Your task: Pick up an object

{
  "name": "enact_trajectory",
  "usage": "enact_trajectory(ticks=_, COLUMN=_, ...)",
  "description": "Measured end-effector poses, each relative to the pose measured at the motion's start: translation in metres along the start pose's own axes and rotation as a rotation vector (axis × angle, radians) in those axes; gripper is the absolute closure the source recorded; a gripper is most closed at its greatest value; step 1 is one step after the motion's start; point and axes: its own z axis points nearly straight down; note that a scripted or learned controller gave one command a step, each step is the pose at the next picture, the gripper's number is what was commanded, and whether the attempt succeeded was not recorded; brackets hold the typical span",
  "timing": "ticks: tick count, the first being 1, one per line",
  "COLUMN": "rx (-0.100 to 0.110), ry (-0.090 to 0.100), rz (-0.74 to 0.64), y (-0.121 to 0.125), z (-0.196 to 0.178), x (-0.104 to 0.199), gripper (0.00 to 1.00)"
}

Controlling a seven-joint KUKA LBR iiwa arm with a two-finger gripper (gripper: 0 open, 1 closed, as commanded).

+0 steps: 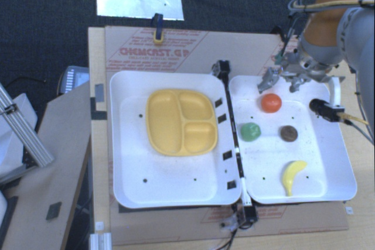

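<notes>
While the hand (pixel 280 80) hovers spread wide and holding nothing just above the orange ball (pixel 270 103) at the back of the right bin (pixel 337 181), the approach step looks underway, so next it likely needs to descend around the ball and close.
</notes>
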Motion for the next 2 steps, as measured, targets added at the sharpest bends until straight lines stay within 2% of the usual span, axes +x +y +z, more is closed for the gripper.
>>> enact_trajectory(ticks=1, rx=-0.013, ry=-0.001, rz=-0.002, y=0.003, z=-0.009, x=0.000, gripper=0.00)
enact_trajectory(ticks=2, rx=-0.013, ry=-0.002, rz=0.000, y=0.001, z=0.032, x=-0.003, gripper=0.00)
